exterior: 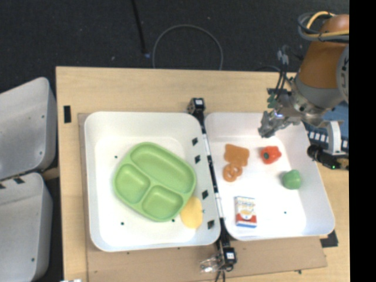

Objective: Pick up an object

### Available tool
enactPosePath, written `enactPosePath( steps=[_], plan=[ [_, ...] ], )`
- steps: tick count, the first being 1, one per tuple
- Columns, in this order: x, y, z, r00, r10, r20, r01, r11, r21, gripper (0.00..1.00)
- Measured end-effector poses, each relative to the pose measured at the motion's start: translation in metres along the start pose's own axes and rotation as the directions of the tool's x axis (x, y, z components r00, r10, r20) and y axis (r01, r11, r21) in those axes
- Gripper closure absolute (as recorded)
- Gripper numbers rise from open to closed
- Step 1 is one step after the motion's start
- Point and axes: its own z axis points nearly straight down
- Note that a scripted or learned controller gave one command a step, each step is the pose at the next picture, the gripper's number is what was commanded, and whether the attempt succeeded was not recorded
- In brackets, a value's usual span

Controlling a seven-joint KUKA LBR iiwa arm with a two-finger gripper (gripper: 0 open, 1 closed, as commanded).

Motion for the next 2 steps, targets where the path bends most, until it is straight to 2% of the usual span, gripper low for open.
enactPosePath(
  steps=[1,2],
  plan=[
    [0.000,0.001,-0.005,1.000,-0.002,-0.001,0.002,1.000,0.006,1.00],
    [0.053,-0.020,-0.011,1.000,-0.003,-0.002,0.003,1.000,0.008,1.00]
  ],
)
